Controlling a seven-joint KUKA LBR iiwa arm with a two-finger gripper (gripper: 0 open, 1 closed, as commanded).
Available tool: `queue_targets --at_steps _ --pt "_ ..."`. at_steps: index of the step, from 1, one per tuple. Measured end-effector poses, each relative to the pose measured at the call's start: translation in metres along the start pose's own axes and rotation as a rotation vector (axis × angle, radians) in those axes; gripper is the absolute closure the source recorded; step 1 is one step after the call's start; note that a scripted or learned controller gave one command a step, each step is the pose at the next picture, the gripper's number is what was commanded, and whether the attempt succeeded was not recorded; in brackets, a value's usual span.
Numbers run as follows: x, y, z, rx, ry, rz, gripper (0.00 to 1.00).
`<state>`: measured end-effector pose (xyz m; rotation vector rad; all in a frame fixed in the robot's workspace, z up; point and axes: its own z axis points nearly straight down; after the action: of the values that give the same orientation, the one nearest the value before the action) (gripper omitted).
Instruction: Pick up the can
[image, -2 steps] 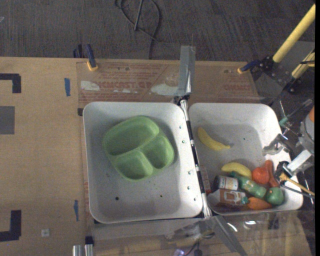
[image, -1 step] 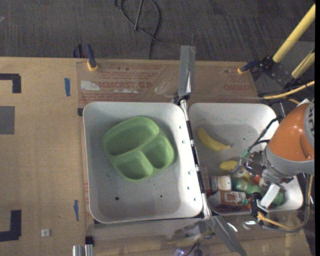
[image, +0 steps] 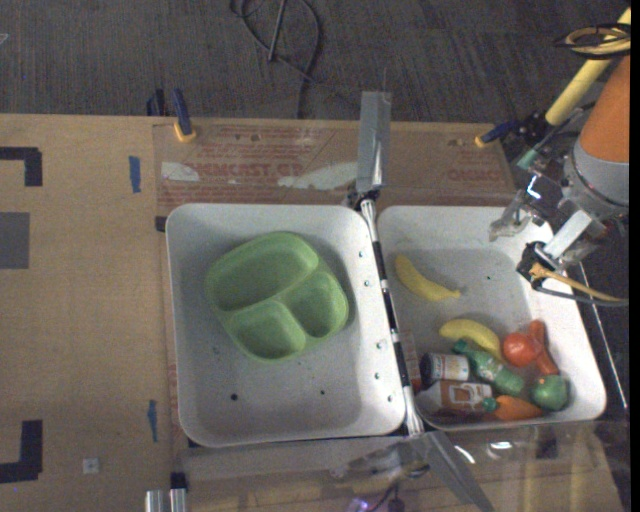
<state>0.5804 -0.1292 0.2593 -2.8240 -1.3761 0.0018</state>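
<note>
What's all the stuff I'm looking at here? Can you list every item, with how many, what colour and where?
Bins: two, white, side by side on the bench.
Divided plate: one, green, in the left bin.
Bananas: two, yellow, right bin, one near the middle, one lower down.
Can: one, brown label, lying on its side in the right bin's lower part.
Bottle: one, green, beside the can.
Small carton or packet: one, brown and white, front edge of the right bin.
Toy vegetables: a few, red, orange and green, right bin's lower right corner.
Robot arm: one, grey and orange, upper right.
Gripper: one, above the right bin's far right corner.
</note>
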Motion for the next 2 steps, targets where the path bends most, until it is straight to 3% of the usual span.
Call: queue_targets --at_steps 1,2 --pt "-0.0703 -0.0208 0.1488 0.003 0.000 0.108 0.00" --pt "-0.0706 -0.0205 0.1395 0.004 -0.001 0.108 1.00"
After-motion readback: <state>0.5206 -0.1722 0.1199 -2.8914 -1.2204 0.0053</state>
